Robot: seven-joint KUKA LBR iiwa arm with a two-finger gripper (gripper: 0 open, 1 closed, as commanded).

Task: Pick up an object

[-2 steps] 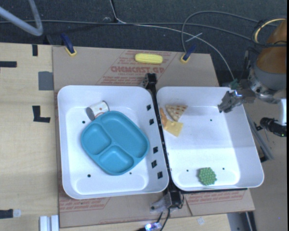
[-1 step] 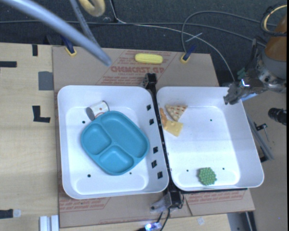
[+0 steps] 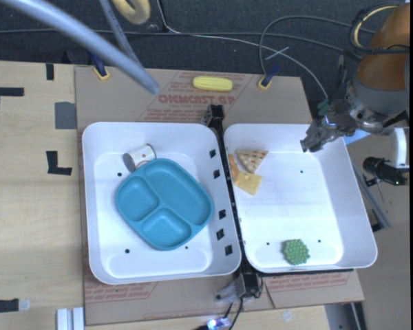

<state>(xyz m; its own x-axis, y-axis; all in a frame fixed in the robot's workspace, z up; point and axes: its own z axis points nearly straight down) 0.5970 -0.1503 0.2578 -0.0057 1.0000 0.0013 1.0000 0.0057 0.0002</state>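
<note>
1. Evidently, at this moment nothing had been picked up: my gripper (image 3: 315, 140) hung over the upper right corner of the right bin (image 3: 354, 218), and whether it was apart or together I cannot tell.
2. Candidate objects lay as follows: a tan wedge (image 3: 252, 159) and a yellow slice (image 3: 247, 181) touching each other by the right bin's left wall; a green knobbly ball (image 3: 296, 251) near its lower edge.
3. The left bin (image 3: 100, 184) held a blue divided tray (image 3: 164, 203) and a small cup (image 3: 139, 157) on its side.
4. Remaining, in my judgement: choosing, descending, closing, lifting.
</note>
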